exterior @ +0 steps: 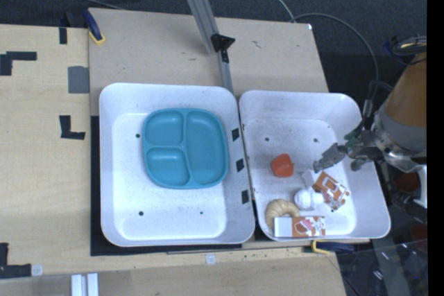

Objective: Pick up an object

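Two shallow white bins side by side on the bench. Left bin (118, 170) carrying a teal three-compartment plate (186, 148), set toward the 12 o'clock half of the bin floor, compartments bare.

Right bin (277, 107) carrying the loose objects, all clustered in its 6 o'clock half:
- small red-orange block (282, 165), near bin centre, standing apart from the rest;
- orange-and-white patterned packet (331, 191), at 4 o'clock from the red block, lying tilted;
- small white rounded item (304, 199), touching or just beside the packet's 9 o'clock edge; identity not resolvable;
- tan croissant-shaped piece (280, 208), at 7 o'clock from the white item;
- flat white box with orange print (300, 226), lying along the bin's 6 o'clock wall, touching the croissant piece.

Arm entering from 3 o'clock, orange band visible at the frame edge. Gripper (325, 161) hanging over the right bin's 3 o'clock side, just 12 o'clock of the patterned packet and at 3 o'clock from the red block. Fingers pointing toward 8 o'clock; spacing between them too dark and small to read, so opening cannot be told. Nothing seen between the fingers.

Slanted grey metal post (201, 3) rising at 12 o'clock, between the bins. Yellow-and-blue clamp (94, 27) at the board's 11 o'clock corner.
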Robot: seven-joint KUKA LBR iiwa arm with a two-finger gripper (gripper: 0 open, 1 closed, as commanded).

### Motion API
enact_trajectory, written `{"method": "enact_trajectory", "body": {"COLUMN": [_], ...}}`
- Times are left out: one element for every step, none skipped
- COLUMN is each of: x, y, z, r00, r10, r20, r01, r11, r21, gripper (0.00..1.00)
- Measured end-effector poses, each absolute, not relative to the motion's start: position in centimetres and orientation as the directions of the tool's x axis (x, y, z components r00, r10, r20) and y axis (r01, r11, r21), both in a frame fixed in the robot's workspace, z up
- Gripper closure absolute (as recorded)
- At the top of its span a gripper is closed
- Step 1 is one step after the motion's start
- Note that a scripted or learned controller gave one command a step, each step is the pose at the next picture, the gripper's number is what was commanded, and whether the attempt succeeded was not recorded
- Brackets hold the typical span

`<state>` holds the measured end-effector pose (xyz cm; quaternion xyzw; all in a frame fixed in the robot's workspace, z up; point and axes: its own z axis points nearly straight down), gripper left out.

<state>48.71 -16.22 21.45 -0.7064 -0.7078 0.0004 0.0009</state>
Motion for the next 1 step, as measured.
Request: {"method": "enact_trajectory", "body": {"x": [48.71], "y": [-16.23], "z": [21.45], "r00": [-0.001], "r10": [1.0], "r20": [0.001], "r01": [1.0], "r11": [0.001], "r21": [-0.002], "gripper": [0.0]}}
